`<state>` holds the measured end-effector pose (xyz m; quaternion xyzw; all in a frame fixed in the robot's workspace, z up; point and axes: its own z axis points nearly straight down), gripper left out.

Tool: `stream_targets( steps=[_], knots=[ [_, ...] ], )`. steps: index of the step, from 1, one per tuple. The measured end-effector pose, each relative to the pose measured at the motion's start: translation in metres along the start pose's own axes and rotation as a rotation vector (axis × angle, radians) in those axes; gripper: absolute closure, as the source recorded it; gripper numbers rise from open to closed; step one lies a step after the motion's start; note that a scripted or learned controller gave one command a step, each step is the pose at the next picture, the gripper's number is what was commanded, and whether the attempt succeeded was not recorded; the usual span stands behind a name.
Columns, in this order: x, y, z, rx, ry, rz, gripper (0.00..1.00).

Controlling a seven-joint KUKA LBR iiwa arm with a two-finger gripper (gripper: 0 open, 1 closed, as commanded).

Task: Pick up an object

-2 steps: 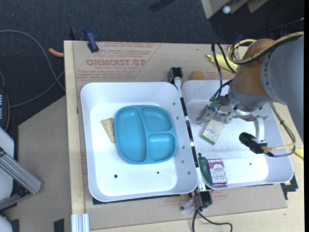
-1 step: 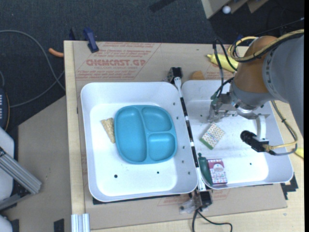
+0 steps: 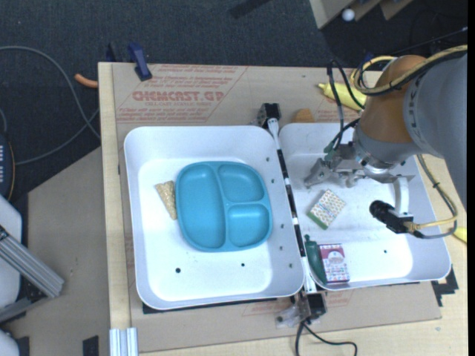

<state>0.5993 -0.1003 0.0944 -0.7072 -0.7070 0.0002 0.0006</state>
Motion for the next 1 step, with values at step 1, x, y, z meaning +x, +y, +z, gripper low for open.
stream_targets(
  steps=[1],
  knots=[
    [0.0035,-0.0276,0.0102,0.001,0.0,0.0,0.0]
  ],
)
